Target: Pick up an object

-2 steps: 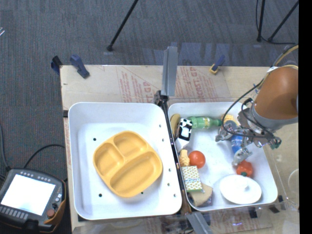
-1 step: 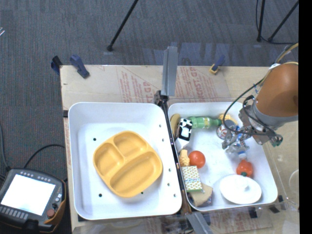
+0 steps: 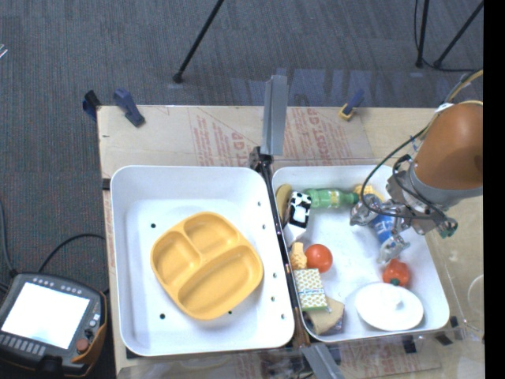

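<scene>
The teach pendant (image 3: 49,322) lay nearest the camera, at the lower left, off the bench (image 3: 213,136). Beyond it stood two white bins side by side.

Left bin (image 3: 130,192): one yellow divided plate (image 3: 207,264), with three compartments.

Right bin (image 3: 347,176), front to back:
- one white round lid (image 3: 389,306) at the front right;
- one brownish item (image 3: 331,317) at the front left, too indistinct to identify;
- one yellow-green packet (image 3: 310,289) just behind it, against the dividing wall;
- two red-orange round pieces: one tomato-like fruit (image 3: 318,257) near the middle, one orange-red fruit (image 3: 397,272) just behind the lid;
- one small yellow piece (image 3: 297,253) beside the wall;
- one black-and-white carton (image 3: 297,208) toward the back left;
- one green bottle (image 3: 331,199) lying on its side along the back.

The gripper (image 3: 392,226) was low inside the right bin, toward its right side, with the orange band (image 3: 451,155) above it. A blue-and-white object (image 3: 383,227) sat at the fingers. Whether it lay between them or merely beside them could not be determined, nor could the finger spacing.

Step in hand, as judged: the grasp attempt, at or near closure on the blue-and-white object. No object was seen lifted clear of the bin floor.

Next move, as judged: confirm closure on the object, then raise straight up. The orange-red fruit lay just in front of the gripper and the green bottle near behind; a vertical lift would avoid disturbing either.

Behind the bins, one grey upright post (image 3: 275,121) stood at the back of the bench, with clamps (image 3: 126,106) along its far edge.
</scene>
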Tool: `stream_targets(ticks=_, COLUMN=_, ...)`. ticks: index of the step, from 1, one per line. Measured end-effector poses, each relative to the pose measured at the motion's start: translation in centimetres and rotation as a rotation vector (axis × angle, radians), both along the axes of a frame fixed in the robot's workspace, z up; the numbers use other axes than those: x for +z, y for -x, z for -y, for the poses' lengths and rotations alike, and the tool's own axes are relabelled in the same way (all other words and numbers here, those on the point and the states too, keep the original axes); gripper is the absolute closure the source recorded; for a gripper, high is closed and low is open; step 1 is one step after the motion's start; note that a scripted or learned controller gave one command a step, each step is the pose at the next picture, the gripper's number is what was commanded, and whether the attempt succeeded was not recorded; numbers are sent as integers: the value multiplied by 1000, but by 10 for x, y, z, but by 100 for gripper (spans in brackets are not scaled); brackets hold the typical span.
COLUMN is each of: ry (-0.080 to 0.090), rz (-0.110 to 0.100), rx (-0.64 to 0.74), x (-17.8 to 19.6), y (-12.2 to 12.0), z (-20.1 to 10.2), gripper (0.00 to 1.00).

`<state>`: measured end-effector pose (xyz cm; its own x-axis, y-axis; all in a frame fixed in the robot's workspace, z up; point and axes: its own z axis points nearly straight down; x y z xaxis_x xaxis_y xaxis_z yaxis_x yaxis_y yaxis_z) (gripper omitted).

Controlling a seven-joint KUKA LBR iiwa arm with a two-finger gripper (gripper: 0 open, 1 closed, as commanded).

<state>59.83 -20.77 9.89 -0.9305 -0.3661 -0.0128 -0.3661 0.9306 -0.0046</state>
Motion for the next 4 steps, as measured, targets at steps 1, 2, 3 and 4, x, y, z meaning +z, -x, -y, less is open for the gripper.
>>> stream_targets(ticks=1, ry=-2, rz=-8, rx=-2, x=-12, y=-9, z=-4, gripper=0)
stream_targets(ticks=2, ry=-2, rz=-11, rx=-17, x=-11, y=14, z=1, gripper=0)
stream_targets(ticks=3, ry=-3, rz=-7, rx=-16, x=0, y=12, z=0, gripper=100)
stream_targets(ticks=4, ry=-4, rz=-8, rx=-16, x=-1, y=12, z=-1, gripper=0)
